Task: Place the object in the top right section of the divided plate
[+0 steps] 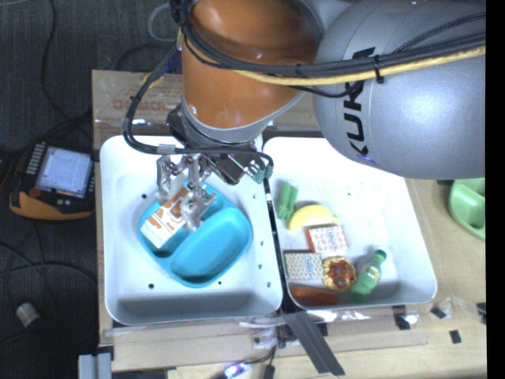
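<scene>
Nearest the camera, the grey arm with its glossy orange band crosses the upper view from the right and ends over the left bin [118, 235]. Below it, the end effector [187, 189], a cluster of thin metal fingers, hangs pointing down at the blue divided plate [209, 247], a smooth plastic dish lying tilted in that bin. A small carton [166, 221] with orange and white print lies at the plate's upper left part, directly under the fingers; its long axis runs diagonally from lower left to upper right. The fingers appear to straddle the carton's upper end, but whether they are clamped on it or spread cannot be determined. Judged from this, the carton is not yet in the plate's top right section. Farther right, the right bin [418, 243] holds a green bottle [369, 273], a yellow round item [309, 214] and small printed boxes.
</scene>
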You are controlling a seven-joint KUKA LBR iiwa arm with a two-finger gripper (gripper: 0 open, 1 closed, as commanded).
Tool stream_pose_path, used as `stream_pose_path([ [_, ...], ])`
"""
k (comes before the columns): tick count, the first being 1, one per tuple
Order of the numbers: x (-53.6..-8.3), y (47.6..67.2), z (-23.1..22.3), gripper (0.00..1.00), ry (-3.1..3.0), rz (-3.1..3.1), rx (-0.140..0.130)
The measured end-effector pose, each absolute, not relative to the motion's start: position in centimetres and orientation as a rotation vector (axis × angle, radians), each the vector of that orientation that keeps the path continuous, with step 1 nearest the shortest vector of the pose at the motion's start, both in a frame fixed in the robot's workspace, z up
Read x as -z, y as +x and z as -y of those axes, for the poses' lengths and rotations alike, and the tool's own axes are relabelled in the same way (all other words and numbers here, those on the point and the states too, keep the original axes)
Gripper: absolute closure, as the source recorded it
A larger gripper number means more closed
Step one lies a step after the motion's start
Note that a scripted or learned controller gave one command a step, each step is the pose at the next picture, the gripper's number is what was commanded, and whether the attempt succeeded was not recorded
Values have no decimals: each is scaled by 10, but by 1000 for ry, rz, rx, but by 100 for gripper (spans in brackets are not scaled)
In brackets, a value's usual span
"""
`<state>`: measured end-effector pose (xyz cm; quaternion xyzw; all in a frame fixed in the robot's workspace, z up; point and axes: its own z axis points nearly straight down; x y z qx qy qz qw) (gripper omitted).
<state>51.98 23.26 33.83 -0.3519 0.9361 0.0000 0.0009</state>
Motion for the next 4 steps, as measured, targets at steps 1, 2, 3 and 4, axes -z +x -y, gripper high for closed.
stream_pose_path([
  [1,-390,496,-230,100,-1116,-2933,1],
  [2,-435,499,-218,100,-833,-3025,-3],
  [3,-297,510,-235,100,-911,-3006,-6],
  [4,-306,511,-236,100,-909,-3005,-8],
])
